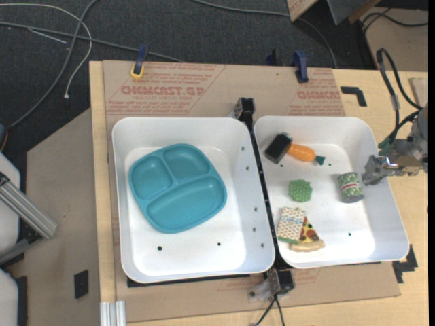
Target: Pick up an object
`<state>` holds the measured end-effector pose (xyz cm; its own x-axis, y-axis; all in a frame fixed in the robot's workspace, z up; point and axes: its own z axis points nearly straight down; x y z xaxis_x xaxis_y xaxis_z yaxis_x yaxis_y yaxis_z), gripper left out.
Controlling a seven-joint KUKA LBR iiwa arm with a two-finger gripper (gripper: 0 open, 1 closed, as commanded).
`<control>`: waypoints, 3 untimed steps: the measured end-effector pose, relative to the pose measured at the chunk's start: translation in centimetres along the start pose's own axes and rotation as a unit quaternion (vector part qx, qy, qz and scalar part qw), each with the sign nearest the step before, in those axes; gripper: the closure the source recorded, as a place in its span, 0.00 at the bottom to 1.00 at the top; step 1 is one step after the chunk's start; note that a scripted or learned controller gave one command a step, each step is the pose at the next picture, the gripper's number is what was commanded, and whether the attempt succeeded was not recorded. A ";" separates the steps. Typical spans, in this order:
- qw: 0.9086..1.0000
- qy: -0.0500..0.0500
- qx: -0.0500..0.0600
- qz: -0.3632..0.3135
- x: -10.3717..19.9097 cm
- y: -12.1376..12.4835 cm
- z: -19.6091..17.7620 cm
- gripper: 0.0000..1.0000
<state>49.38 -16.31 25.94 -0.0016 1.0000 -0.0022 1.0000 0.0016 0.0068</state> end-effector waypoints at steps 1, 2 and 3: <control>1.000 0.003 0.004 -0.002 5.4 0.1 -0.3 1.00; 1.000 0.003 0.005 -0.002 10.9 1.1 1.5 1.00; 1.000 0.002 0.003 -0.003 16.3 2.1 1.2 1.00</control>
